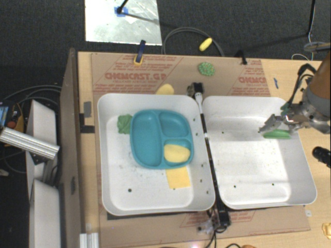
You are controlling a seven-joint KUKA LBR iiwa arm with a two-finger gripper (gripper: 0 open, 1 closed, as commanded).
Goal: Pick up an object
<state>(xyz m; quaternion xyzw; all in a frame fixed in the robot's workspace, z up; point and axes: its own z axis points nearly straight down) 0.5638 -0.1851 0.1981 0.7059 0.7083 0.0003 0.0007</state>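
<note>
Claw (pixel 272 125) sits low over the right bin (pixel 258 190), near its right wall, coming in from the right on the grey arm (pixel 315 99). Fingers look spread fairly wide, splayed toward the left. Green stick-shaped object (pixel 277 134) lies flat on the bin floor just under and beside the fingertips; I can't tell if a finger is touching it, and nothing is visibly between the fingers, so I'd call this not yet a grasp. Left bin (pixel 111 154) has a blue divided plate (pixel 158 138) with a yellow piece (pixel 176 152) in one compartment, a yellow square (pixel 178 178) touching the plate's near edge, and a green leafy bit (pixel 124 123) at its left edge. Risks as I read them: the green object is thin and lies flat, so fingers closing slightly high would pinch air. It also appears offset toward one side of the claw, so a close could knock it away rather than trap it. It lies close to the bin wall, so a deeper descent may clip the rim.
</note>
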